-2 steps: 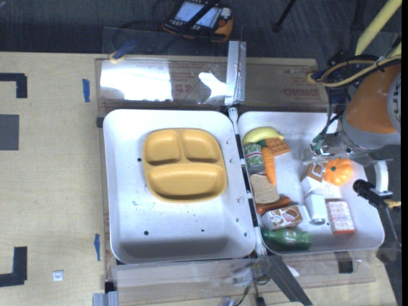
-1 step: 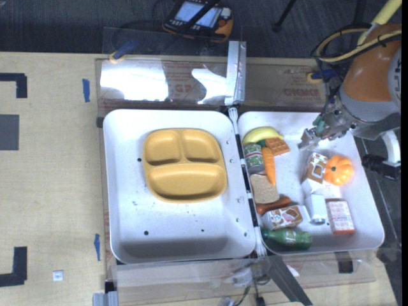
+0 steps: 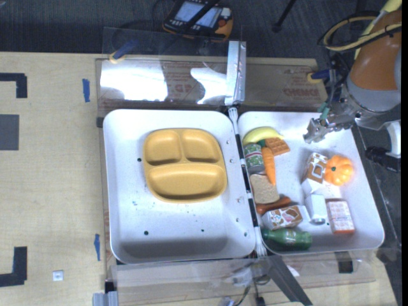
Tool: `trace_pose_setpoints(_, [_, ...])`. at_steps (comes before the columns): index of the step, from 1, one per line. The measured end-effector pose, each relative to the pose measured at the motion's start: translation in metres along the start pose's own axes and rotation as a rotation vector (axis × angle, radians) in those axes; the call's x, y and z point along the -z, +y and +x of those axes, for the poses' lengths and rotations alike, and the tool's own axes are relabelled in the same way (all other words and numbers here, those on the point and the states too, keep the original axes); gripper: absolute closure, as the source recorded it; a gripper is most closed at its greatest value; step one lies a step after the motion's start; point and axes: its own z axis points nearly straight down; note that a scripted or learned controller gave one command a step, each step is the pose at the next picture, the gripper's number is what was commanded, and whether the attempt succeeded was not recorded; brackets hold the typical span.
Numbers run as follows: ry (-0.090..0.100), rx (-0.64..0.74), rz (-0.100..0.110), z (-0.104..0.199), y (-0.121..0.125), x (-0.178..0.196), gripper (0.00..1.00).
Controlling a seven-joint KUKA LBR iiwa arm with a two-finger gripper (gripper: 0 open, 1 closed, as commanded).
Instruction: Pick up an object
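Observation:
The right bin (image 3: 290, 123) holds a heap of toy food. A yellow banana (image 3: 261, 133), a waffle (image 3: 276, 146), a green can (image 3: 254, 158), a carrot (image 3: 269, 166) and a bread slice (image 3: 263, 188) lie along its left wall. An orange pumpkin (image 3: 339, 169) sits beside a small carton (image 3: 315, 168) at the right, with a red-and-white box (image 3: 340, 215) below them. A green pickle (image 3: 288, 237) lies at the front. My gripper (image 3: 317, 130) hangs over the bin's far right part, above bare floor, with nothing visibly between its fingers.
The left bin (image 3: 127, 222) carries a yellow divided tray (image 3: 184, 164). A clear divider stands between the bins at the back. A handheld pendant (image 3: 194, 18) lies behind the bench. Cables hang near the arm at the upper right.

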Motion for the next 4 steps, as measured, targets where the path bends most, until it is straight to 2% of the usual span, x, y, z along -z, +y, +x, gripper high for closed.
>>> trace_pose_setpoints(1, [0.0,-0.128,0.001,-0.059,0.027,0.012,1.0])
trace_pose_setpoints(2, [0.0,-0.128,0.001,-0.058,0.027,0.012,0.0])
trace_pose_setpoints(3, [0.0,-0.193,0.001,-0.045,-0.007,-0.099,0.0])
trace_pose_setpoints(4, [0.003,-0.127,0.0,-0.002,-0.067,-0.107,0.0])
